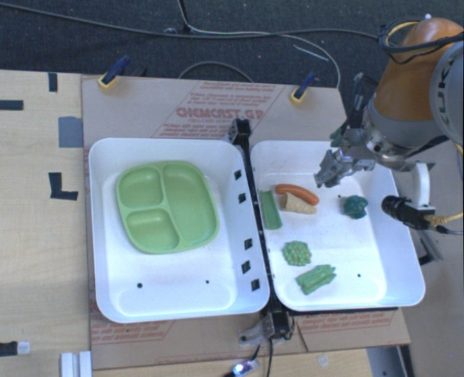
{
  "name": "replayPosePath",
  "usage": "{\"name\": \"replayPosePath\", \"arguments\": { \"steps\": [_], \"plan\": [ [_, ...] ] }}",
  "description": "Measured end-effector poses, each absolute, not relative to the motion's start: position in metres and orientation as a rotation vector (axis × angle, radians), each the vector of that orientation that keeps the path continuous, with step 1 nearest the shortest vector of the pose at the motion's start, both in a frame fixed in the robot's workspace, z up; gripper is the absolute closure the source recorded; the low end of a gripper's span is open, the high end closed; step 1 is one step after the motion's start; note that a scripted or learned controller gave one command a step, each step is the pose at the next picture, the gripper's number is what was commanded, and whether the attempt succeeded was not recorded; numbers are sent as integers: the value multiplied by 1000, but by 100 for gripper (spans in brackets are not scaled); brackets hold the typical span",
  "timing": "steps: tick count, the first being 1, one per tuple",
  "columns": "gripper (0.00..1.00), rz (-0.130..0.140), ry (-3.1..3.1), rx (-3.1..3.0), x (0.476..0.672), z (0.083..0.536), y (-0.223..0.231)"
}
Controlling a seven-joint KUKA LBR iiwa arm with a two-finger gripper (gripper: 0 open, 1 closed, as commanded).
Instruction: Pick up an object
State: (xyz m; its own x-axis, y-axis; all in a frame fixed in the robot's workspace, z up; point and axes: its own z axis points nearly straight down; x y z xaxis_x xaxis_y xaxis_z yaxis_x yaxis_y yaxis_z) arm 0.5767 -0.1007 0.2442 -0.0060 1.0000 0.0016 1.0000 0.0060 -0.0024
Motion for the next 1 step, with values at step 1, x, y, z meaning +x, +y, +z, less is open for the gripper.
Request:
{"name": "replayPosePath", "arguments": {
  "steps": [1],
  "plan": [
    [100, 4, -2224, -2213, 556, 243, -49]
  ]
}}
